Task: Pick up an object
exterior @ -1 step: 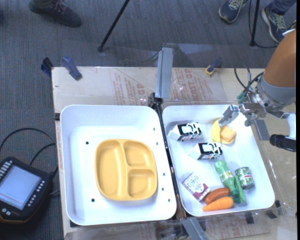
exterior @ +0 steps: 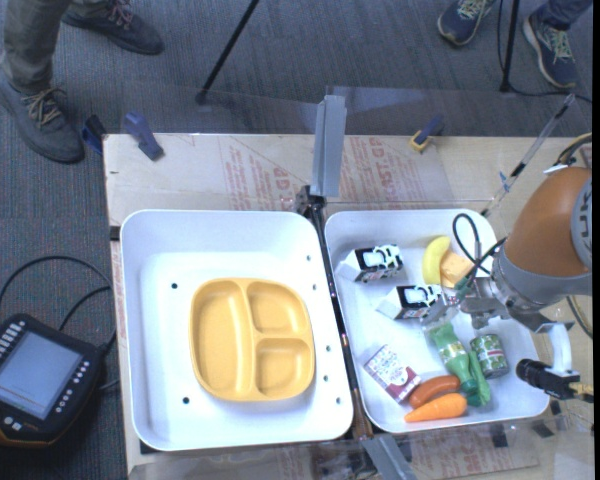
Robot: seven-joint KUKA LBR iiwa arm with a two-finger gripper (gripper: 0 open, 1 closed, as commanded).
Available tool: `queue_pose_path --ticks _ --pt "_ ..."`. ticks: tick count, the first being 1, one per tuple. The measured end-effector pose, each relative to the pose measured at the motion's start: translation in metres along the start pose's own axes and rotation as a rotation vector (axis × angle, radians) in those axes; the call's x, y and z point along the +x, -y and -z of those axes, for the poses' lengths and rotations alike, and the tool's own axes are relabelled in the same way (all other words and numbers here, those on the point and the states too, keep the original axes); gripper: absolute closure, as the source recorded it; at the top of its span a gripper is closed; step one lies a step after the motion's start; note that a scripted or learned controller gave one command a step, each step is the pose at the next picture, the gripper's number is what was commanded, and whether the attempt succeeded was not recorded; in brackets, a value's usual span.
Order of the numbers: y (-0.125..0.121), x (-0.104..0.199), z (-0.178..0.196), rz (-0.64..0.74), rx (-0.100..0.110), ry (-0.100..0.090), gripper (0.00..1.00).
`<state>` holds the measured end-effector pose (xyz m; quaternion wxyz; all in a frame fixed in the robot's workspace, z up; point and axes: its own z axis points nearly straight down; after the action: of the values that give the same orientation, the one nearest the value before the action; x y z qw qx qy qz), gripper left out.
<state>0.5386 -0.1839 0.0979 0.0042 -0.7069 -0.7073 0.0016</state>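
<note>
Arm: we see it over the right bin, low above the toys, likely choosing one.
Gripper: beside the cow; we cannot tell its state (wrist blocks it).
Targets: banana, carrot, can, all loose, ungrasped.
Left bin: holds the yellow tray, probably the drop spot.

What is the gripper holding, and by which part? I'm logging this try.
Cannot be told: the gripper sits low in the right bin by the milk carton, its grip hidden.
</note>
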Motion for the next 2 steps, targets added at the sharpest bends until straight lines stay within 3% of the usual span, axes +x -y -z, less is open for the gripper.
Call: queue_pose_path --ticks 1,2 --pt "0.0193 0.0104 -0.0138 -0.043 -0.001 0.0 0.0" --pt "0.0205 0.0091 -0.007 -0.049 0.005 -0.003 1.0"
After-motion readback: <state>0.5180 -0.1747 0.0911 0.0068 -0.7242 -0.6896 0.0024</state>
